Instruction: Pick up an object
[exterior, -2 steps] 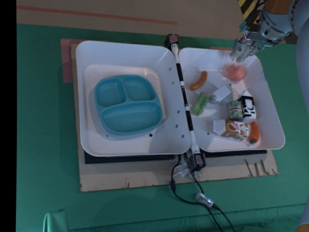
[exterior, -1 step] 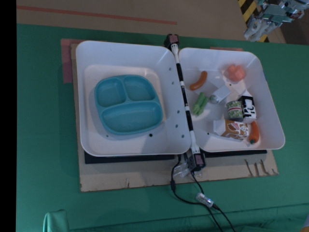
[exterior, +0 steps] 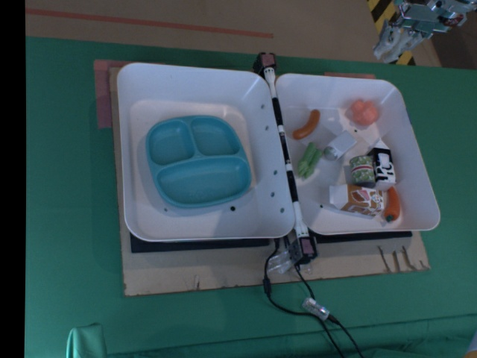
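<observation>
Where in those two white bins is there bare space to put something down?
Bare: the left bin floor around the blue plate, and the right bin near corner by the divider. Crowded: its right half, from tomato to carrot.

Both bins [exterior: 149, 88] are smooth white plastic with a soft sheen. The plate [exterior: 197, 161] is teal plastic, smooth and semi-matt. The worktop [exterior: 67, 200] carries a matt green cloth. Under the bins lies a brown cardboard sheet [exterior: 223, 278], matt, with rough torn edges. The carton [exterior: 360, 198] is printed paper. The sausage [exterior: 306, 124] looks like glossy plastic.
</observation>
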Robot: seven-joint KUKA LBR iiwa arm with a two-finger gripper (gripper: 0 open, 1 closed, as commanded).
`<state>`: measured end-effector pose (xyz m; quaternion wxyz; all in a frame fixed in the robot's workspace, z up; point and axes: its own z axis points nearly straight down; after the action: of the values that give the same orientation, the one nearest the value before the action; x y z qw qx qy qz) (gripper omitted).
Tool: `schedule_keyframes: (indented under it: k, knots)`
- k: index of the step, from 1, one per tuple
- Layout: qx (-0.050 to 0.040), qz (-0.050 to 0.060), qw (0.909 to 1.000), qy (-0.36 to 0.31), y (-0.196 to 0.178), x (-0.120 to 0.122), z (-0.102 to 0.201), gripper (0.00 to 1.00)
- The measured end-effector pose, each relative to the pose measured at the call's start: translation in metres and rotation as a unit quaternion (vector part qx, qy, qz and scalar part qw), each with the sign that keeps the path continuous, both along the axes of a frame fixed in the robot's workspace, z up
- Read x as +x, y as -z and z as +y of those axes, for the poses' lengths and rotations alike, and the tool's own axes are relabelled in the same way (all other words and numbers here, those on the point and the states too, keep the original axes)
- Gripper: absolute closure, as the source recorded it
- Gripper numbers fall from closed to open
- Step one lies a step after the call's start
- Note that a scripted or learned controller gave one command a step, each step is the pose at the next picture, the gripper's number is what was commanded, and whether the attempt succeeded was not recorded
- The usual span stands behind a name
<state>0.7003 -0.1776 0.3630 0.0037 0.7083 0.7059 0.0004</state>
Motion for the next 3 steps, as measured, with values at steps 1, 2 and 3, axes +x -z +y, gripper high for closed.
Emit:
schedule_keyframes:
  k: [1, 2, 3]
  knots:
    - [-0.0001, 0.0, 1.0, 0.0, -0.0005, -0.0001, -0.0097, 1.0]
    - [0.0002, 0.001, 1.0, 0.0, 0.0015, -0.0001, -0.0095, 1.0]
    - [0.0002, 0.001, 1.0, 0.0, 0.0034, -0.0001, -0.0095, 1.0]
